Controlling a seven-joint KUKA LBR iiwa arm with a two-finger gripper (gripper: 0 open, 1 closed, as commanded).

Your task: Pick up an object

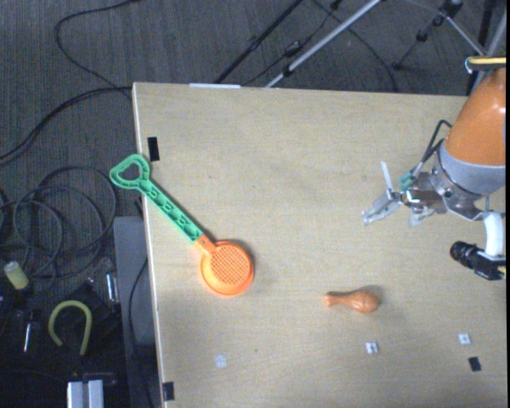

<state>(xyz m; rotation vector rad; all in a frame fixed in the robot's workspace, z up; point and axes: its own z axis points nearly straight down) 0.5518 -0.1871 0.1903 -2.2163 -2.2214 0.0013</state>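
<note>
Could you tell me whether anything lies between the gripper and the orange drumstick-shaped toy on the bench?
Nothing lies there: in the camera view the stretch from the gripper down to the orange drumstick toy is bare bench surface.

place: robotics lab | evidence: loose cables [42, 219] on grey carpet [59, 58]; tripod legs [357, 11]; wooden bench [306, 143]

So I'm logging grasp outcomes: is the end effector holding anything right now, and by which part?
Nothing is held. The end effector hangs over bare bench, apart from the orange drumstick-shaped toy and green-handled orange strainer.
</note>
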